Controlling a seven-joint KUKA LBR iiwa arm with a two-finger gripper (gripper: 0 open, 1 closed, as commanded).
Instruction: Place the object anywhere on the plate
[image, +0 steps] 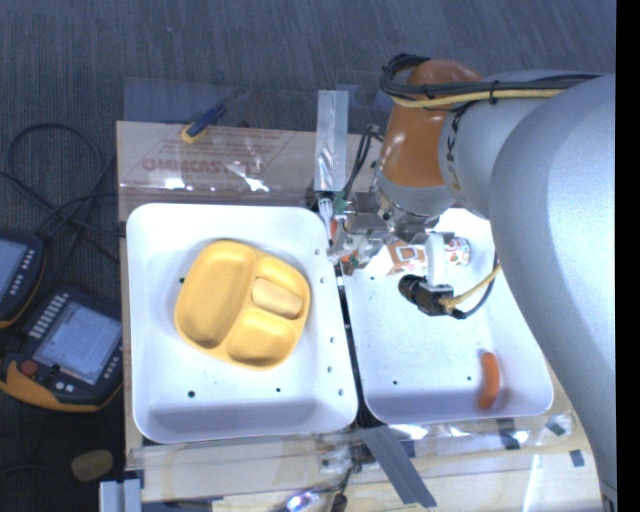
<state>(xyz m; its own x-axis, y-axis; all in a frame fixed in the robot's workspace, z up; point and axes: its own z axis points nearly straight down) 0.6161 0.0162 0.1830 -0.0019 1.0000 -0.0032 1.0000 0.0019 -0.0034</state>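
Yellow divided plate (240, 302) sits in left bin (160, 400), tan bread-roll-like object (277, 296) lying in its upper right compartment. Right bin (420, 390) has an orange sausage-shaped item (488, 380) near its right lower corner, well apart from the arm. Arm (520, 170) reaches in from the right, covering most of right bin's upper part; orange band (425, 130) above wrist. Gripper (352, 238) sits over the wall between the two bins, at their top; can't tell how its fingers stand, too cluttered. Small white item with orange print (425, 255) just under wrist, writing unreadable. Black cable loop (432, 296) hangs below wrist. Clear plastic sheet (215, 160) behind left bin, red lettering mirrored, unreadable. Blue-yellow tool (203, 122) on it. Teach pendant (65, 350) on floor left, with cables
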